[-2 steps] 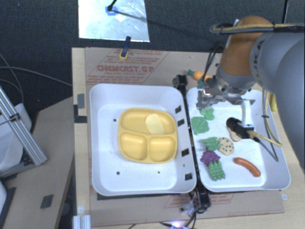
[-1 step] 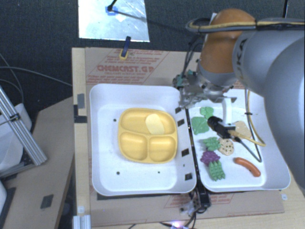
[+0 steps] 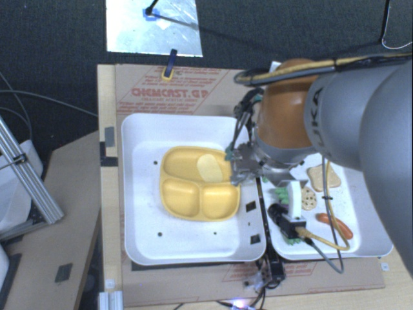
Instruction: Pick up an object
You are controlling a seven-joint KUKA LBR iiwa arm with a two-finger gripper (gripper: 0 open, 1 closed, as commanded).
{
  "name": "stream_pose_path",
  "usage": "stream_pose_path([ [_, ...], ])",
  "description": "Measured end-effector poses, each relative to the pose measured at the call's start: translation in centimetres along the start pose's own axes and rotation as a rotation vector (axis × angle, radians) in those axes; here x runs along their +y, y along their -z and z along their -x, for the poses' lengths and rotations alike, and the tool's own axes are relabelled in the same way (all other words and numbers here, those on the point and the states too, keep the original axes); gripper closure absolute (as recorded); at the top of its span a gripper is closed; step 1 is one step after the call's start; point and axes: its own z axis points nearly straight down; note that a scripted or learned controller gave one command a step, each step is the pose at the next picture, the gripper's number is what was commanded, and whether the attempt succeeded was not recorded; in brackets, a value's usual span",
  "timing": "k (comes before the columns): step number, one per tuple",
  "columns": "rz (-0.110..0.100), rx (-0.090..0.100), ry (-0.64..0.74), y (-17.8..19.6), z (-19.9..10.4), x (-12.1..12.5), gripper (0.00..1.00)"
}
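Looking down at a slant, found two white bins side by side on a printed cardboard sheet. Saw the grey arm with its orange band reaching in from 3 o'clock, across the right bin and over the divide. Placed the gripper at the 3 o'clock edge of the left bin, right above the 3 o'clock rim of the yellow divided plate. Could not tell whether the gripper was spread or pressed together, nor whether it touched the plate; saw nothing pinched in it.

Found the plate lying flat near the middle of the left bin, with one long compartment toward 12 o'clock and two smaller ones toward 6 o'clock.

Noted small toy foods in the right bin: a tan bread slice toward 12 o'clock, a spotted cookie and a green piece near the middle, an orange carrot-like piece toward 5 o'clock. Spotted a silvery sheet on the dark floor at 12 o'clock, beyond the cardboard.
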Motion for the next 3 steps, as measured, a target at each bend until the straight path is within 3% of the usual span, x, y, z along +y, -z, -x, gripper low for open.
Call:
stream_pose_path([
  [1, 0.024, 0.002, -0.004, 15.3, 1.9, -2.0, 1.0],
  [2, 0.01, 0.002, 0.005, 15.7, -6.9, -1.0, 1.0],
  [3, -0.004, -0.003, 0.002, 4.1, -14.0, -0.6, 1.0],
])
